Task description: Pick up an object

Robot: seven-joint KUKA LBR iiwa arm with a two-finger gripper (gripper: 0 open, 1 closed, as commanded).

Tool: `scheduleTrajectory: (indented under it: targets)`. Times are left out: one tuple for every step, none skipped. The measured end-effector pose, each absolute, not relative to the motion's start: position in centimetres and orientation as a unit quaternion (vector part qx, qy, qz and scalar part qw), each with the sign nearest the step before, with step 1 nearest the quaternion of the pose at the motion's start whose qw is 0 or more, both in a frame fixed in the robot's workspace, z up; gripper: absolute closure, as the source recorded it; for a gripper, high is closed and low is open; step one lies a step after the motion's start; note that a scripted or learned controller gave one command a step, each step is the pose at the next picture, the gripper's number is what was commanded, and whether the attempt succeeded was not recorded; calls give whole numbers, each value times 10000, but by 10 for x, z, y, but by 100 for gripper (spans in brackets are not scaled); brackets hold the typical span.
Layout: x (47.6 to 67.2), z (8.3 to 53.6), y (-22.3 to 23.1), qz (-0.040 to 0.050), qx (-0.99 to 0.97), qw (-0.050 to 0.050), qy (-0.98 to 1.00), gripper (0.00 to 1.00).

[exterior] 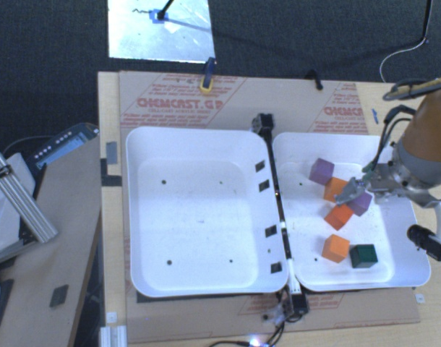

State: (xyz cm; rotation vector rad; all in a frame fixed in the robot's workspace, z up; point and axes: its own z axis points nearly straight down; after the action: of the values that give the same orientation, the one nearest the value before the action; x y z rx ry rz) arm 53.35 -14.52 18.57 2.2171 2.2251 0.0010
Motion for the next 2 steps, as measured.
scheduleTrajectory:
  targets:
    - [484,79,-118,-11,7068,-34,7074,0]
    - [488,95,-120,12,7066,16,7076,100]
